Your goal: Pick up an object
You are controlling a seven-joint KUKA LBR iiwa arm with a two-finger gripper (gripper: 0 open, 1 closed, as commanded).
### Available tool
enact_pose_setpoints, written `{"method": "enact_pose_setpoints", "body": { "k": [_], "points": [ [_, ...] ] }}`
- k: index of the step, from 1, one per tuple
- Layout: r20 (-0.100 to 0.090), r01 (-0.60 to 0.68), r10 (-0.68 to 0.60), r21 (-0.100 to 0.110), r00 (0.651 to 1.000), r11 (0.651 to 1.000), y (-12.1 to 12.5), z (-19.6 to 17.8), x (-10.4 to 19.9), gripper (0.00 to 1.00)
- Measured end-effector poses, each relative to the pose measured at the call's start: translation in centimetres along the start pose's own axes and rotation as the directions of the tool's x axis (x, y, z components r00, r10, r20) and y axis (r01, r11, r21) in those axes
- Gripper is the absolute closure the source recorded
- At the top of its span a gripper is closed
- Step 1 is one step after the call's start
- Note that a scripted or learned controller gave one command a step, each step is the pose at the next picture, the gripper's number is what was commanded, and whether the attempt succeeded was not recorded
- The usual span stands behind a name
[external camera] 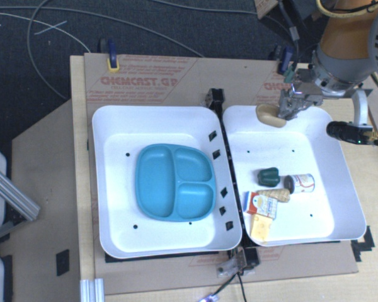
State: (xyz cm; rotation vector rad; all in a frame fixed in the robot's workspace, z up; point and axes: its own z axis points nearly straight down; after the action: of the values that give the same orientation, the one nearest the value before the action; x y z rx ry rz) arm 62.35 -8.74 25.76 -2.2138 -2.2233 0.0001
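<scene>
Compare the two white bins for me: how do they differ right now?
The left bin carries one big blue divided plate; the right bin carries several small items, including a dark green piece and a small can. The gripper sits at the right bin's far rim beside a tan object, away from the left bin. Both are shallow and white.

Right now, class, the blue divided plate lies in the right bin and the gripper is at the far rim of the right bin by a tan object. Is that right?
Not quite. The camera view shows the blue divided plate in the left bin, not the right one. The rest stands: the gripper is at the far rim of the right bin, by the tan object.
</scene>
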Motion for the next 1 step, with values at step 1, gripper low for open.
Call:
{"method": "enact_pose_setpoints", "body": {
  "k": [1],
  "points": [
    [-0.001, 0.002, -0.002, 0.0, 1.0, 1.0, -1.75, 0.02, 5.84, 1.0]
  ]
}}
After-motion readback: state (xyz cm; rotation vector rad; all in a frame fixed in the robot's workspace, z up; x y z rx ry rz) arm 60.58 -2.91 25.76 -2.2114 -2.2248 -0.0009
